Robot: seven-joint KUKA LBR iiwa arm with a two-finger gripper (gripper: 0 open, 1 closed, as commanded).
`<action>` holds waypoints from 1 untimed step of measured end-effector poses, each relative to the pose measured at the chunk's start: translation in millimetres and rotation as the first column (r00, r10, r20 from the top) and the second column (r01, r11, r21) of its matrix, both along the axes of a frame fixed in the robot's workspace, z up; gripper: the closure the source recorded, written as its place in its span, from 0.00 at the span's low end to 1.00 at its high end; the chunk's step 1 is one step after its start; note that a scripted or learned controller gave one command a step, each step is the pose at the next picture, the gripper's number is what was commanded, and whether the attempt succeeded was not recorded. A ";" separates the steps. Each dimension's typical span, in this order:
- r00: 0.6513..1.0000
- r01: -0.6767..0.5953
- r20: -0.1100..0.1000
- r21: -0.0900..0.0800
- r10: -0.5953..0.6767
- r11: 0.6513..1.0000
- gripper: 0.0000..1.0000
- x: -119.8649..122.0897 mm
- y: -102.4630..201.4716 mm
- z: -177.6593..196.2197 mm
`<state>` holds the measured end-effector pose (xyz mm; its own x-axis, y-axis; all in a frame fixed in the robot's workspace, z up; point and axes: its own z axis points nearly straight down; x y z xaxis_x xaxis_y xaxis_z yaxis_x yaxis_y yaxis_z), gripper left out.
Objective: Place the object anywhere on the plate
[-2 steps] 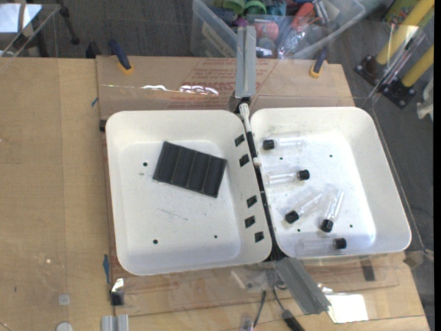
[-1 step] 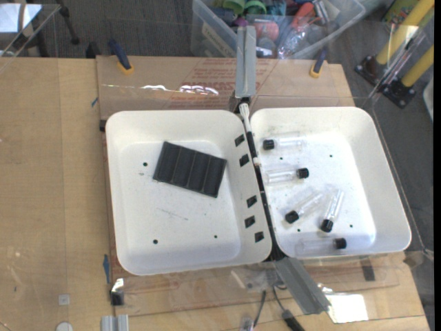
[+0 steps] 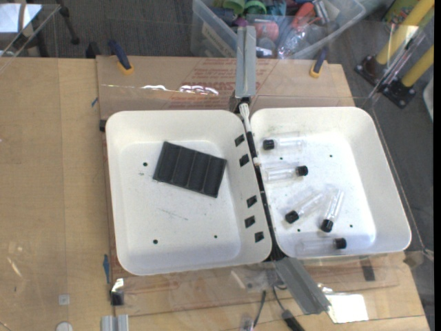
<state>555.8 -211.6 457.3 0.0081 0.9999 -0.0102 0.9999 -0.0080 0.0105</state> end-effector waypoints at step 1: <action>0.968 -0.252 -0.011 0.010 0.252 0.968 1.00 -1.9 -8.6 -21.8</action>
